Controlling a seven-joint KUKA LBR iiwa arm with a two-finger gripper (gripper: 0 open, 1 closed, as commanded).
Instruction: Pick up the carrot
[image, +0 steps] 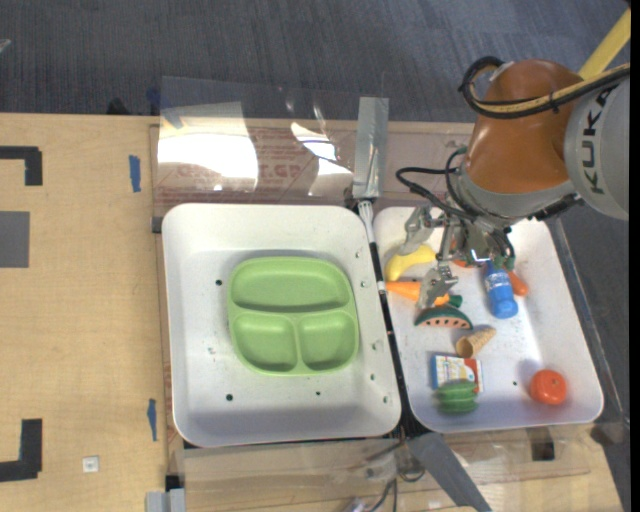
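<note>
The carrot (404, 290) is a small orange toy with a green top. It lies at the left side of the right bin (575, 330), close to the wall between the bins, with its tip pointing left. My gripper (437, 288) hangs low over the carrot's leafy end, under the orange wrist band (515, 130). The gripper covers part of the carrot. The carrot rests on the bin floor.
Around the carrot lie a yellow banana (411, 262), a watermelon slice (443, 319), a blue bottle (500, 297), an ice cream cone (476, 342), a small box (455, 370), a green pepper (456, 398) and an orange fruit (547, 386). A green divided plate (293, 313) sits in the left bin (190, 300).
</note>
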